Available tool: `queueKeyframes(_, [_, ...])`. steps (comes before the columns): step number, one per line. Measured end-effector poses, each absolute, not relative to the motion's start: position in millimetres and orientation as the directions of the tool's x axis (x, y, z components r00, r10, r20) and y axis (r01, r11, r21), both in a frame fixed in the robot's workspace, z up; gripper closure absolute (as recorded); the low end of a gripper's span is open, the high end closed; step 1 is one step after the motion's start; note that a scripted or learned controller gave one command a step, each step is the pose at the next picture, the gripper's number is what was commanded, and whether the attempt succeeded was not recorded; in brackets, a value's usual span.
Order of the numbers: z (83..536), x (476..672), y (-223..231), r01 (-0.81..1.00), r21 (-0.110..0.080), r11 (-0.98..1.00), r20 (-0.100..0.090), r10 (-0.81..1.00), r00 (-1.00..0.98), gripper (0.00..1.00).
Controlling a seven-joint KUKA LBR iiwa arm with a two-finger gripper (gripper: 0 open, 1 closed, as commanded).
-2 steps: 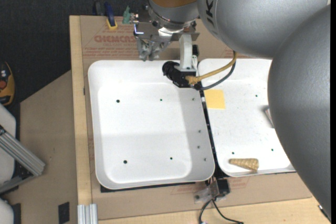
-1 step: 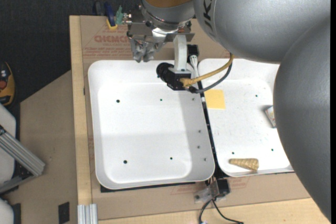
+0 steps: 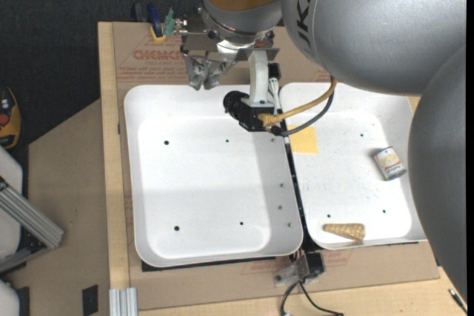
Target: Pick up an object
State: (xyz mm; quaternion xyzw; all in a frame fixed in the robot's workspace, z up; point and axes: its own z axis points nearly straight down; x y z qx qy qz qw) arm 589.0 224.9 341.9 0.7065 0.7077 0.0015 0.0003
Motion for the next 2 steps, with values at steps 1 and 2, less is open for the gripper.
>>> queueKeyframes(1, [366.3, 568.1, 224.9, 1.0, 0.003, 0.002, 0.002, 1.0, -0.002, 1.0])
queueKeyframes(2, [354.7, 533.0, 224.5, 1.0, -0.005, 0.002, -0.001, 1.0, -0.002, 1.0])
